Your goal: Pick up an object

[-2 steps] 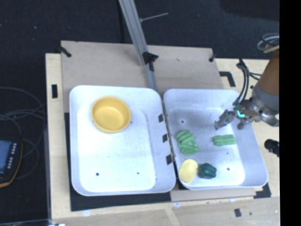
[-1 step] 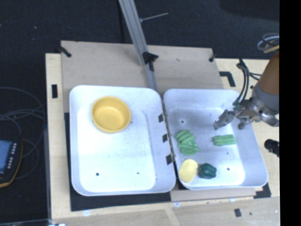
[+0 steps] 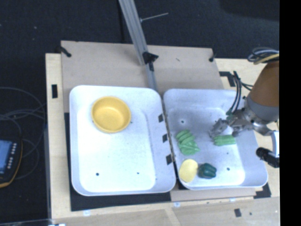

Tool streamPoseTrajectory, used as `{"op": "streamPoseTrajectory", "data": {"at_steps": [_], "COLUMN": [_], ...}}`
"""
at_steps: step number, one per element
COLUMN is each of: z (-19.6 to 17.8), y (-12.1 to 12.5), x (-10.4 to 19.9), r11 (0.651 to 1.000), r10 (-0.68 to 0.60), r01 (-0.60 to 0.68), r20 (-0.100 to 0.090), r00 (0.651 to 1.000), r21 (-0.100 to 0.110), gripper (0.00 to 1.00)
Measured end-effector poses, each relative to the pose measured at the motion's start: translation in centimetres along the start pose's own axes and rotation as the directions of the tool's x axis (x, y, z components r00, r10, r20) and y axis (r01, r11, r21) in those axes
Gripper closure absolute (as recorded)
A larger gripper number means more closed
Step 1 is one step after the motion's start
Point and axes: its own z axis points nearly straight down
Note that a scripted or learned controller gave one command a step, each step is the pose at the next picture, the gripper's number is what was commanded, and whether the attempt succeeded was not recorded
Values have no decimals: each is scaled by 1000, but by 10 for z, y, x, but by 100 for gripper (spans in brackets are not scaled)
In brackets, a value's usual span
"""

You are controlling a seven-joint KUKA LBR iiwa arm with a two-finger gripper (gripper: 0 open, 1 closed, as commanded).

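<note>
My gripper (image 3: pixel 219 130) hangs low over the right bin (image 3: pixel 250 172), on the grey arm with the orange band (image 3: pixel 267 86) that comes in from the right. A small light-green block (image 3: pixel 225 140) lies directly under and slightly in front of the gripper, touching or nearly touching it. Further left in the same bin sits a ridged light-green object (image 3: pixel 187 142). Near the front edge rest a pale yellow round object (image 3: pixel 188 170) and a dark green pepper-like object (image 3: pixel 207 170), side by side.
The left bin (image 3: pixel 80 145) holds a yellow bowl (image 3: pixel 111 114) in its back left part. A slanted metal rail (image 3: pixel 134 25) runs from the top down to the gap between the bins. Black cables (image 3: pixel 236 86) hang beside the arm.
</note>
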Motion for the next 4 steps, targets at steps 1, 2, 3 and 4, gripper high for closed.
{"op": "streamPoseTrajectory", "data": {"at_steps": [1, 2, 3, 4], "z": [44, 32, -15, -62], "y": [2, 2, -6, -1], "x": [-2, -2, -5, -13], "r11": [1000, 1000, 1000, 1000], "r10": [0, 0, 0, -1], "r01": [0, 0, 0, 1], "r20": [4, 3, 1, 2], "r00": [1000, 1000, 1000, 1000], "r21": [-9, -12, -8, -9], "gripper": [0, 100, 100, 100]}}
